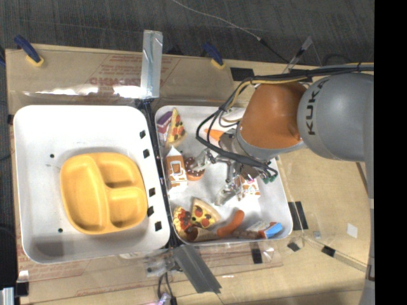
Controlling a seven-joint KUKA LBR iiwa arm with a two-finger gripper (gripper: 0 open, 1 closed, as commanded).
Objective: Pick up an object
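The gripper (232, 186) was seen low in the right bin (283, 211); its state could not be told. The sausage (230, 223), at its six o'clock, was judged light, stiff, best grasped mid-length.

Gripper (233, 184) low in toy-filled right bin (280, 199).

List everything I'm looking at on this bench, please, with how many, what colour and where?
White bins: two, side by side on the bench.
Divided tray: one, yellow, in the left bin.
Pizza slices: two, red and tan, right bin; one at the near edge, one at the far left corner.
Sausage: one, reddish, near edge of right bin.
Small carton: one, orange and white, left side of right bin.
Clamps: two, blue, along the far edge.
Arm: one, grey with orange band, over the right bin.
Gripper: one, metallic, low in the right bin.
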